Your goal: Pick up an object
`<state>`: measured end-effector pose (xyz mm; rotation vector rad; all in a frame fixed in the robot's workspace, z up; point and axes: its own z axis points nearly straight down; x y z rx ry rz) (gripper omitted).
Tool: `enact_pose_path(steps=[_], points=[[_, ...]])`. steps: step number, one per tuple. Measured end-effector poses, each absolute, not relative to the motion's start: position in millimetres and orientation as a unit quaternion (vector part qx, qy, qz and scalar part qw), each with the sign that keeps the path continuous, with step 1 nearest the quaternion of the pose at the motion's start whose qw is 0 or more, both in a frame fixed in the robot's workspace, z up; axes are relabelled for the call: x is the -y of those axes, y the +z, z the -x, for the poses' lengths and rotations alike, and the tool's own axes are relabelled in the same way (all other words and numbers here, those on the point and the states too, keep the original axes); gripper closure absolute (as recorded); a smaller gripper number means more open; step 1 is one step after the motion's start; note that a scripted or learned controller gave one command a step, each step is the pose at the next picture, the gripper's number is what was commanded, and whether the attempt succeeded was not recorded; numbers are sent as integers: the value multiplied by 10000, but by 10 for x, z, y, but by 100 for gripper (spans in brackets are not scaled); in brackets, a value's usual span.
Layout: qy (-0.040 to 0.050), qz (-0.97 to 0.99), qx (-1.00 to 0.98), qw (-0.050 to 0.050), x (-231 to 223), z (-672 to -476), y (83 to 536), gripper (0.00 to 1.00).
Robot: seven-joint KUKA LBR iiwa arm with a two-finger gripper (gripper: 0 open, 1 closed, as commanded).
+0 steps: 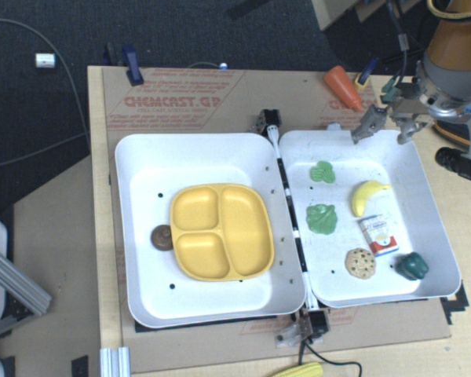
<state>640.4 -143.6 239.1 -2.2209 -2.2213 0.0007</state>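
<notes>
My gripper [388,127] hangs open over the far edge of the right bin [432,210], with nothing between its fingers. Below it in that bin lie a small green piece [323,172], a yellow banana [366,195], a larger green leafy piece [322,218], a red and white packet [378,236], a chocolate-chip cookie [360,263] and a dark green object [412,267]. The banana is the nearest of them to the gripper, well in front of it.
The left bin [133,210] holds a yellow divided plate [220,232] with a brown disc [162,237] at its left edge. An orange object [343,88] lies on the cardboard behind the right bin. A blue clamp [131,64] sits at the board's far left.
</notes>
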Motion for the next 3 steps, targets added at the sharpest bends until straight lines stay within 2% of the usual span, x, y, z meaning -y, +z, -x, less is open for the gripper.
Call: enact_pose_path(steps=[1,2,3], points=[[5,7076,7066,-2,1584,-6020,948,0],[4,7068,7075,14,1139,-5909,843,0],[-5,7071,7071,5,1140,-5915,947,100]])
